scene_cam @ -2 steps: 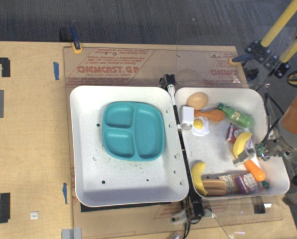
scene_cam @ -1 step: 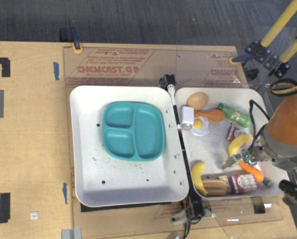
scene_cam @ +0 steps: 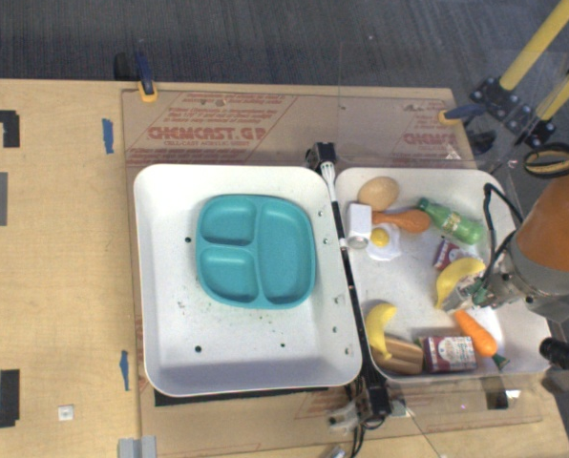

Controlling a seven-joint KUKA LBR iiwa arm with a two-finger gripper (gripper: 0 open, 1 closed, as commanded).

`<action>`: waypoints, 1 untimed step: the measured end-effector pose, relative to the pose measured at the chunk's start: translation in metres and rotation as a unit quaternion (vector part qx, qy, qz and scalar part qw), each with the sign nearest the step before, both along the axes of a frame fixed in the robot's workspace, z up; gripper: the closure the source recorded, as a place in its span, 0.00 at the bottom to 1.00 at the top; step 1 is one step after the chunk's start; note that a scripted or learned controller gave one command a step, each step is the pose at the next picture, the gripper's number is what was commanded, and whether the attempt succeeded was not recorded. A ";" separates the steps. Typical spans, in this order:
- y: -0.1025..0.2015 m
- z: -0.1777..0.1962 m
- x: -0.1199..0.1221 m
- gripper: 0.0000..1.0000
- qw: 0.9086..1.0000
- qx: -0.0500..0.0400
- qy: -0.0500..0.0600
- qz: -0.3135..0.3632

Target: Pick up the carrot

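The carrot [scene_cam: 477, 332], small and orange, lies in the right bin [scene_cam: 413, 181] near its front right corner, tilted with one end toward the bin's front wall. My gripper [scene_cam: 483, 294] hangs just above and behind the carrot, at the end of the grey arm with its orange band [scene_cam: 555, 237]. It sits between the carrot and a yellow banana [scene_cam: 456, 277]. From this view I cannot make out whether it touches the carrot.
A dark red can [scene_cam: 447, 352] and a brown bread roll [scene_cam: 404, 353] lie left of the carrot. A green bottle [scene_cam: 452, 221], a tan egg-shaped item [scene_cam: 378, 193] and a fried egg toy [scene_cam: 383, 240] crowd the back. The left bin [scene_cam: 170, 284] holds a teal divided plate [scene_cam: 257, 251].
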State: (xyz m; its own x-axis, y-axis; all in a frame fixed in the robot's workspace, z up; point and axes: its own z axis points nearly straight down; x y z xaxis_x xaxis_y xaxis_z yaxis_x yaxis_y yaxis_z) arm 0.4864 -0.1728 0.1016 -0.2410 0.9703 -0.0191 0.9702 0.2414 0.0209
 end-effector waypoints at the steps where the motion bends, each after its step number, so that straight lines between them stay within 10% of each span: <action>1: 0.045 0.037 -0.005 1.00 0.992 0.008 0.008 -0.129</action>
